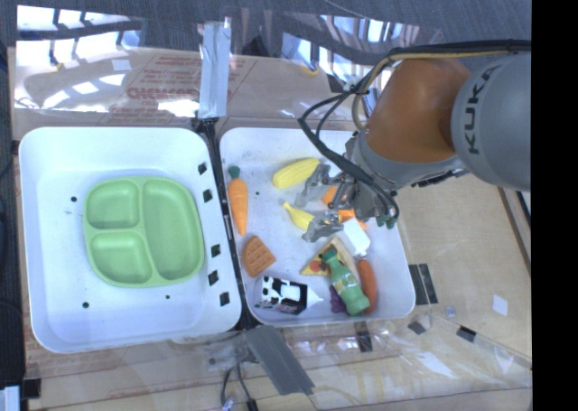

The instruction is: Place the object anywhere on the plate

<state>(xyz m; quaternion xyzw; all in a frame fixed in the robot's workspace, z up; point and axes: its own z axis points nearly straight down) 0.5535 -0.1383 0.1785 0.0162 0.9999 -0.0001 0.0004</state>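
A green divided plate lies in the left bin. In the right bin, my gripper hangs low over the toy food, below the arm's orange band. Its two grey fingers stand apart, so it is open. A small yellow piece lies on the bin floor at the fingertips, roughly between them; I cannot tell whether they touch it. A yellow corn cob lies just above it, and something orange shows close against the gripper body.
Also in the right bin are a carrot by the left wall, a brown waffle piece, a black-and-white carton, a green bottle, a red sausage and a white block. Black cables loop from the arm.
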